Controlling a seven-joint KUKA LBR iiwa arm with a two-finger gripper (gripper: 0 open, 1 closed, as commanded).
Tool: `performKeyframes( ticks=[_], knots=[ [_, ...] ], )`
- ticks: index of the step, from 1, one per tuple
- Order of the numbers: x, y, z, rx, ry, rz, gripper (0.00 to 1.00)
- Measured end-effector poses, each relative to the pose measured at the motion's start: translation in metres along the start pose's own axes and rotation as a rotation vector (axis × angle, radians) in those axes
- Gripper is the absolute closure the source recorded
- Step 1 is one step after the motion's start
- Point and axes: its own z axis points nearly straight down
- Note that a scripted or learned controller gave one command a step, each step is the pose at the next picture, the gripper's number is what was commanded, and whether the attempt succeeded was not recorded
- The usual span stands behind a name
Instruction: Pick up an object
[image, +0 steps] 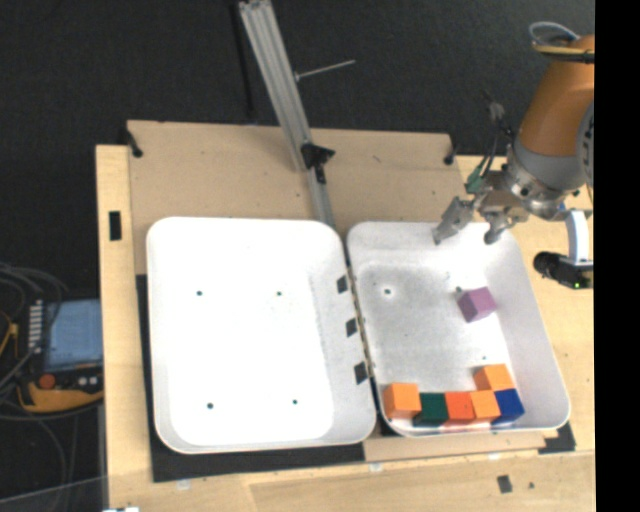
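1. Camera view: grey arm with orange band (560, 105) comes in from the right; two-finger gripper (468, 232) sits over the far edge of the right shallow white bin (535, 330).
2. Gripper fingers (443, 229) spread apart, clearly open, nothing between them.
3. Small purple cube (476, 303) lies on the bin floor, nearer the camera than the gripper and roughly under its right-hand finger; apart from the gripper, not touching it. It is tilted relative to the bin walls.
4. Well away from the gripper, along the bin's near wall, a row of small blocks: orange block (403, 398), dark green block (432, 408), red-orange block (459, 406), light orange block (485, 404), blue block (508, 403). They touch side by side.
5. One more orange-brown block (492, 377) sits just behind the row's right end, touching it, between the row and the purple cube.
6. Left shallow white bin (250, 235) is to the gripper's left in view, beside the right bin, rims meeting at dark clips (352, 327).
7. Slanted grey metal pole (285, 95) stands beyond the bins, left of the gripper.
8. Both bins rest on a tan wooden bench (260, 160).
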Motion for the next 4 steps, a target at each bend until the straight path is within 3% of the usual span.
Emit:
performKeyframes(
  ticks=[2,3,4],
  knots=[
    [0.009,0.005,0.120,0.000,0.000,-0.006,0.00],
    [0.008,0.007,0.104,-0.009,-0.001,-0.007,1.00],
    [0.008,0.008,0.060,-0.011,0.001,-0.005,1.00]
  ],
)
